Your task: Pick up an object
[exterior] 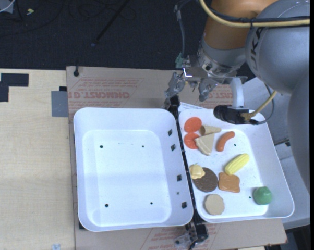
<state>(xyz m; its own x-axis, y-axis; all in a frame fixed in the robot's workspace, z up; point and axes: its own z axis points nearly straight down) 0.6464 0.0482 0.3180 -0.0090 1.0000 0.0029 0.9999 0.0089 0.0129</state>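
The grey arm's two-finger gripper (190, 90) hangs in the upper middle of the frame, above the far edge of the right-hand shallow white bin (280, 177). Its fingers (173, 89) stand spread apart with nothing between them. Toy food lies in that bin: two orange-red slices (192, 124), a tan wedge (205, 144), a red sausage (225, 140), a yellow corn cob (237, 163), a brown round cookie (206, 180), and a green ball (262, 195) at lower right. The left-hand white bin (125, 168) sits beside it on the pale wooden worktop (26, 181).
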